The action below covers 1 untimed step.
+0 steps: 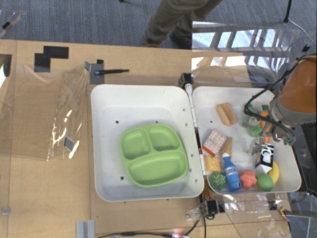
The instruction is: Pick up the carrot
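carrot (pixel 265 125) is lying in the right bin (pixel 210 99), toward its right side, about mid-depth. Only 1 small orange strip is showing, with a green leafy bit sitting just to its left. The arm (pixel 297 93) is covering the rest, so I can't tell the full pose or whether anything is touching it.

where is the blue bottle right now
The blue bottle lies in the right bin, near its front edge, between the round green toy to its left and the red toy to its right.
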Motion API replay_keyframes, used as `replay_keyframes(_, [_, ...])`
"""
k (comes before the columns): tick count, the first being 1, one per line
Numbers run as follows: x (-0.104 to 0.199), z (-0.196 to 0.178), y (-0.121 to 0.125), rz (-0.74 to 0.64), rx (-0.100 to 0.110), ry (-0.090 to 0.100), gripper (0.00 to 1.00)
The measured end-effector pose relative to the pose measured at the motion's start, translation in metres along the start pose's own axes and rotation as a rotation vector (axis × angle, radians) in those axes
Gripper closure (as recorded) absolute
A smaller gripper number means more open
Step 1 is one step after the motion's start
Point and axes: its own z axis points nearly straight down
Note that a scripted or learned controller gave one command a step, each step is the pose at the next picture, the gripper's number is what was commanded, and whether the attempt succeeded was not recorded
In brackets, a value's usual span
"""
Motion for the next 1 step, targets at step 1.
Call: replay_keyframes(1, [-0.0743, 0.0038, 0.0061, 0.013, -0.001, 0.007, 0.0])
